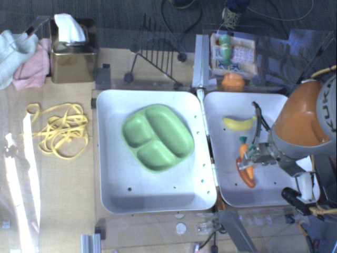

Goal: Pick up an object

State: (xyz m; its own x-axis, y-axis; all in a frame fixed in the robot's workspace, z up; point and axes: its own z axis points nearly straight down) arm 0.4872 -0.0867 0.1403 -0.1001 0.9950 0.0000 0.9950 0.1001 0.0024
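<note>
We count one banana (pixel 238 123), one carrot (pixel 246 172), one green tray (pixel 157 137); gripper (pixel 248 161) jaws pinching the carrot.

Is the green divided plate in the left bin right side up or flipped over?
Right side up, as far as the view shows: the green divided plate lies flat on the left bin floor with its three hollow compartments facing the camera.

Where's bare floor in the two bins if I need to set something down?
Left bin: the green divided plate fills the middle; bare strips lie along the near edge and the left wall. Right bin: bare at the near-left corner and above the banana. It is crowded mid-bin, where the gripper sits at the carrot below the banana.
</note>
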